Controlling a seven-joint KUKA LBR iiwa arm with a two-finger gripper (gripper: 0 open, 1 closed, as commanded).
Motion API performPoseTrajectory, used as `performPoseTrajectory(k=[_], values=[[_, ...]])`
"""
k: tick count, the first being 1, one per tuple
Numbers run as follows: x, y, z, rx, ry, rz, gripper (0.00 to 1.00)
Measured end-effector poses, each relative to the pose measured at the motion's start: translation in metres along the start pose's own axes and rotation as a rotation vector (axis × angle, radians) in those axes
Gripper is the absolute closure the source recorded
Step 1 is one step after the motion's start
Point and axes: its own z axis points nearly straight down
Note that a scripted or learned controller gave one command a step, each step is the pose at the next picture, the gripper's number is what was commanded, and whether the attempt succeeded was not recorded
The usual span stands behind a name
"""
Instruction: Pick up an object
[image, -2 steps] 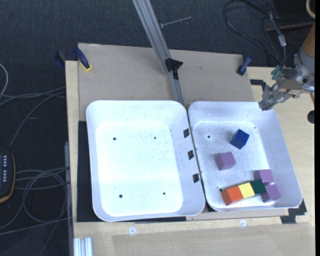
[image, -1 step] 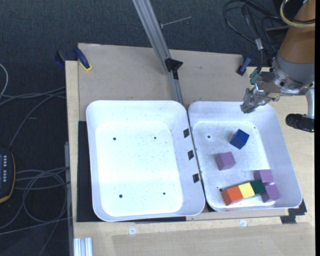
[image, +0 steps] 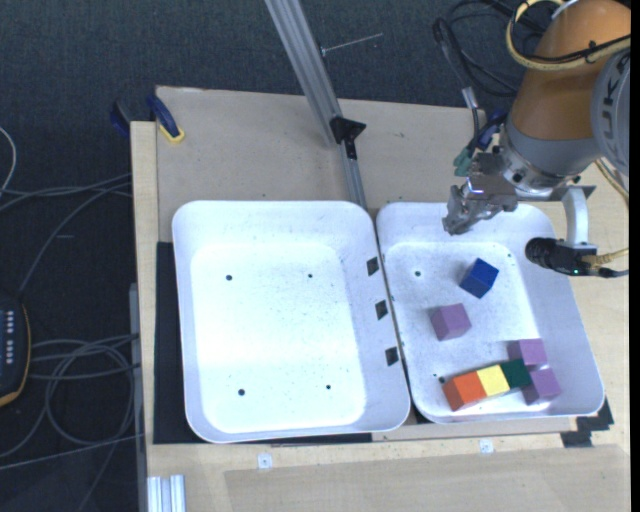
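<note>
The arm (image: 565, 85) reaches in from the right and ends above the far edge of the right bin (image: 570, 300). Its pincer (image: 462, 222) hangs near that bin's back rim, pointing down. Whether the pincer is open or closed cannot be told from this angle; nothing is visible between its tips.

Inside the right bin, a blue cube (image: 480, 277) sits just below and to the right of the pincer, apart from it and tilted on its corner line. A purple cube (image: 450, 321) lies near the middle of the bin, close beside the blue one but not touching. Along the bin's near edge rests a striped bar (image: 487, 384) with orange, yellow and green sections. Touching or just beside its green end are two more purple blocks (image: 536, 368), one above the other near the right corner.

The left bin (image: 200, 250) stands alongside, joined to the right bin by dark clips along the shared edge. Both rest on the table (image: 260, 140). A metal rail (image: 315, 85) crosses the table diagonally from the top.
</note>
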Motion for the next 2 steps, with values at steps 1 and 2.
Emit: performPoseTrajectory(k=[1, 2], values=[[0.058, 0.002, -0.007, -0.005, 0.0, -0.001, 1.0], [0.113, -0.002, 0.01, 0.001, 0.0, 0.0, 1.0]])
